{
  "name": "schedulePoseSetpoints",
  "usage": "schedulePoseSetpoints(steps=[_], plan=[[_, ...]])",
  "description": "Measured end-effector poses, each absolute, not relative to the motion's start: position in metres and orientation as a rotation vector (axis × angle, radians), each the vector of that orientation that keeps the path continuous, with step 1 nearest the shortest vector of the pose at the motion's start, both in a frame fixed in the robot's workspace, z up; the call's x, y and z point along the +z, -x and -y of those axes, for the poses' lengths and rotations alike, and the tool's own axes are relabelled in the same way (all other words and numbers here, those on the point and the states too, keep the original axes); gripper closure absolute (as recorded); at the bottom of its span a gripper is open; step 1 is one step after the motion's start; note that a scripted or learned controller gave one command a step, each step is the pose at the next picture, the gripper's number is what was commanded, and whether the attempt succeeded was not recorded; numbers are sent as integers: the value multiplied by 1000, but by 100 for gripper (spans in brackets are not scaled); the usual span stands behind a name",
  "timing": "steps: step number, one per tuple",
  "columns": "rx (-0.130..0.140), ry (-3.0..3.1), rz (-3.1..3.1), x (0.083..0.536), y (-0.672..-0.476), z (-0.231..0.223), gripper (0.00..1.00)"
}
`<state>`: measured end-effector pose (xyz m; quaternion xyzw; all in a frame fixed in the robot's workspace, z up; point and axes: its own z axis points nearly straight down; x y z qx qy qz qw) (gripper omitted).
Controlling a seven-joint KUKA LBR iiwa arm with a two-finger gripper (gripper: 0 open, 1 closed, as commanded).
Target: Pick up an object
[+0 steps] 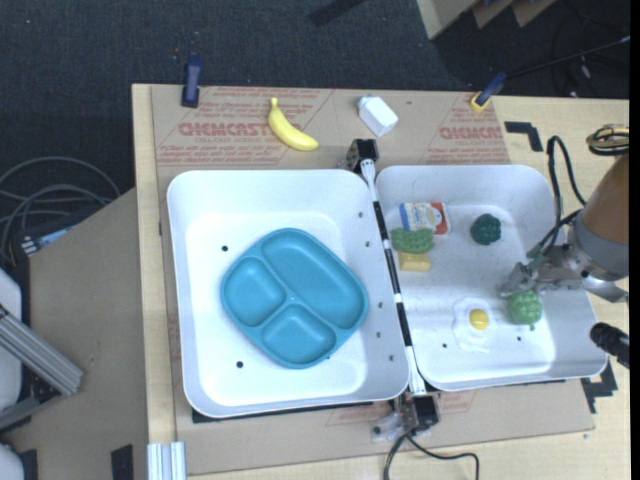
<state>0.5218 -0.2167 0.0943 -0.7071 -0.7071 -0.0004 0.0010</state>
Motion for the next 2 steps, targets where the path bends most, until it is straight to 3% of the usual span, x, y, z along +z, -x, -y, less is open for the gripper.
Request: schedulePoseSetpoints(steps=[1,2], plan=[[-1,2218,2223,84,-549,135,100],[-5,2221,2225,247,-563,52,100]])
